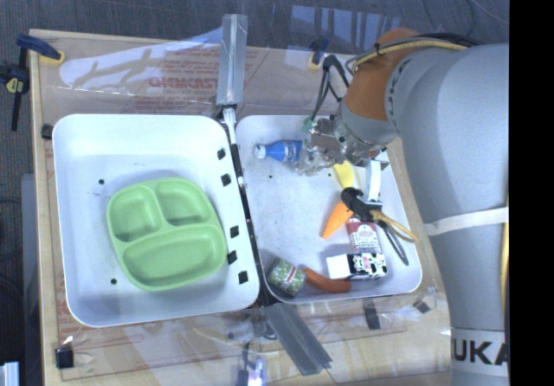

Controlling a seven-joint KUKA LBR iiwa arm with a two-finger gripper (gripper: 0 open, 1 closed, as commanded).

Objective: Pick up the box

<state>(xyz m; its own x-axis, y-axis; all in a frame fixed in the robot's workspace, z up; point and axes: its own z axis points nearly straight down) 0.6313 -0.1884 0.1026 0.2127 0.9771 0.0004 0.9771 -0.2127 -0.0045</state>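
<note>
Cardboard, by the look of it, makes up the box (364,252): small, printed in white, red and black, lying flat against the near right wall of the right bin (286,202). It sits well below the gripper (322,151) in the frame, toward the bench's front edge, with the scissors (374,213) and an orange carrot-shaped piece (336,221) in between. I judge it light and fairly stiff, though a hard squeeze could dent it. Its long sides look like the best place to take hold, yet the bin wall on one side and a red sausage-like toy (329,281) touching its lower end crowd the approach.

The arm bends in from the right, orange band (368,86) above the wrist, tool pointed down over the far part of the bin, just beside a small blue-capped bottle (279,151). Whether the tool is spread or closed cannot be told from this slant; it seems to carry nothing.
</note>
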